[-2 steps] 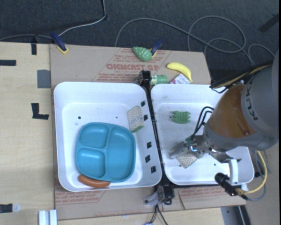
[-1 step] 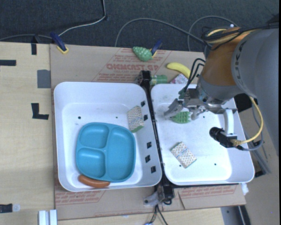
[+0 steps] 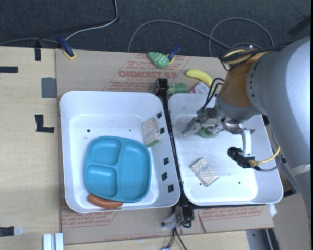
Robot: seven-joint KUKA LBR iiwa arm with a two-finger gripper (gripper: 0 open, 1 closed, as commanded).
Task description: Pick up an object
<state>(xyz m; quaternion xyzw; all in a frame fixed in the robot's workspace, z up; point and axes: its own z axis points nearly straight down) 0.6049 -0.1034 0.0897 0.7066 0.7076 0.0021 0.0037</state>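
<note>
While the gripper (image 3: 204, 127) hangs low in the right white bin (image 3: 261, 191) over a small green object (image 3: 205, 132), its state impossible to tell, a slightly off-centre approach could push this object away.

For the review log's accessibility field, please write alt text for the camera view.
A grey robot arm with an orange band reaches from the right, its tool low in the right white bin over a small green object. A patterned sponge block lies nearby; the left white bin holds a blue divided plate.
</note>
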